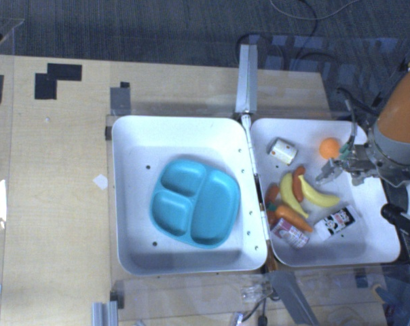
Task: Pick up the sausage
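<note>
The sausage [298, 183], a short red-orange cylinder, lies in the right bin [368, 250], tucked against a yellow banana [312, 194] that curves around it. My gripper [332, 171] hangs over the right bin, just right of the banana and slightly above it, reaching in from the right below the orange-banded wrist. It is a little to the right of the sausage and apart from it. Nothing shows in its grasp.
The right bin also holds a white can [282, 150], an orange ball [329, 148], a carrot [290, 216], a dark reddish piece [271, 196] by the left wall, a red packet [291, 233] and a black-and-white carton [337, 221]. A blue divided plate [195, 201] lies in the left bin [134, 250].
</note>
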Controlling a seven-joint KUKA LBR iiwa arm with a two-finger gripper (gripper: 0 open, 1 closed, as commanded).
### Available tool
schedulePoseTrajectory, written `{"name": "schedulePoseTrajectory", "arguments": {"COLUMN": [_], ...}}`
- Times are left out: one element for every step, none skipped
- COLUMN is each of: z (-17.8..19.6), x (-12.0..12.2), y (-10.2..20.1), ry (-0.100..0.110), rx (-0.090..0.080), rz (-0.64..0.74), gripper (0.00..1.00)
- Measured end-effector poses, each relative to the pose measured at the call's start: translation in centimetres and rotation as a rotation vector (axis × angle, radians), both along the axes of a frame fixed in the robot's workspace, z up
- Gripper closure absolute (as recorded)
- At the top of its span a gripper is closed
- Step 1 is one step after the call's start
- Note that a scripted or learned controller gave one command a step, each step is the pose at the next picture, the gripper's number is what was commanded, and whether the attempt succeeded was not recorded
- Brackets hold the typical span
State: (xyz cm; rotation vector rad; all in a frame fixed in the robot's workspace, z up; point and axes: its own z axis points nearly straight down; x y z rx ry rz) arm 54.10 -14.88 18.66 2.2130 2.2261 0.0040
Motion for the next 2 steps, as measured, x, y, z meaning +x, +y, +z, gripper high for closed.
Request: {"name": "schedulePoseTrajectory", "arguments": {"z": [1.2,4.1], "x": [0.2,-4.0], "y": [0.1,4.0], "ry": [-0.006,-0.002], "rx": [0.000,-0.003], "rz": [0.004,0.442], "gripper": [1.00,1.00]}}
